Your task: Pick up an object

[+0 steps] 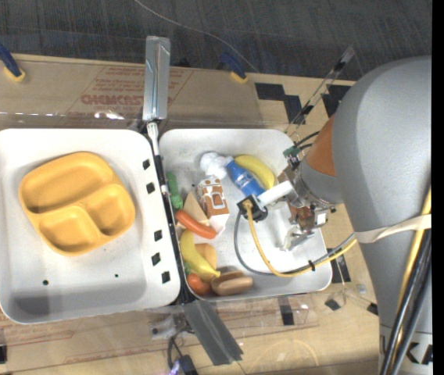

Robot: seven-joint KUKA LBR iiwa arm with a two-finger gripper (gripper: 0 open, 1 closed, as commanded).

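Note:
The right bin [245, 141] holds a cluster of toy foods: a yellow banana [256, 170], a blue-and-white bottle [241, 180], a small orange-and-white carton [213, 197], a carrot [195, 226], a second yellow banana [195, 257], a tomato [197, 285] and a brown sausage [233, 283]. My gripper [298, 229] hangs low over the right part of this bin, to the right of the pile. Nothing shows between its fingers. A yellow cable [263, 265] loops below it.
The left bin [3, 233] holds a yellow divided tray [77, 201]. A metal clamp bar [155, 76] stands at the bins' shared back edge. The arm's grey body [386, 155] covers the right bin's right wall.

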